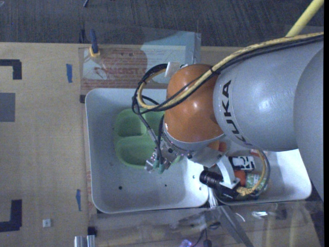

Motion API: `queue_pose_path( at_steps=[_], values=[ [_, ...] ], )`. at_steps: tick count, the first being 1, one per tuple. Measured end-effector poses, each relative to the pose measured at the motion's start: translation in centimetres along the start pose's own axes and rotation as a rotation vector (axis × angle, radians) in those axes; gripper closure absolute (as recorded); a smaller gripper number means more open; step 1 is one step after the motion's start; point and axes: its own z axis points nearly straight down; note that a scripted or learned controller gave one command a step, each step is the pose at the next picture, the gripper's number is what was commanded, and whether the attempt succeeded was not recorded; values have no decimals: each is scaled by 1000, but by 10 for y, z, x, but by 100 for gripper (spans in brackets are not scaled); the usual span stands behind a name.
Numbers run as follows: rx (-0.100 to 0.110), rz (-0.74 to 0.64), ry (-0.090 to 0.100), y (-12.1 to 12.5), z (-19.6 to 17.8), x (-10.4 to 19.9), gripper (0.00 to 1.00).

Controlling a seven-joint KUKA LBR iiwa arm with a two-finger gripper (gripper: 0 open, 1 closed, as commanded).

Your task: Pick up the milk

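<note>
Milk isn't something I can pick out yet; my gripper (157, 164) hangs over the green divided tray (129, 138), grip state indiscernible, so locating comes next.

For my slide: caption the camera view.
KUKA arm's end effector reaches into left white bin beside a green divided container.

arm (267, 96): reaches in from right, bent downward | wrist: orange band topmost | end effector (157, 163): low, seemingly pointing down-left

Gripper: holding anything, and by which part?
Cannot tell. The gripper sits low over the green tray in the left bin; the arm hides what's beneath.
</note>
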Motion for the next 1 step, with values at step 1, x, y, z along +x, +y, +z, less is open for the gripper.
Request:
queue_pose_path(
  at_steps=[1],
  values=[
    [-3, 173, -2, -18, -25, -18, 100]
  ],
)
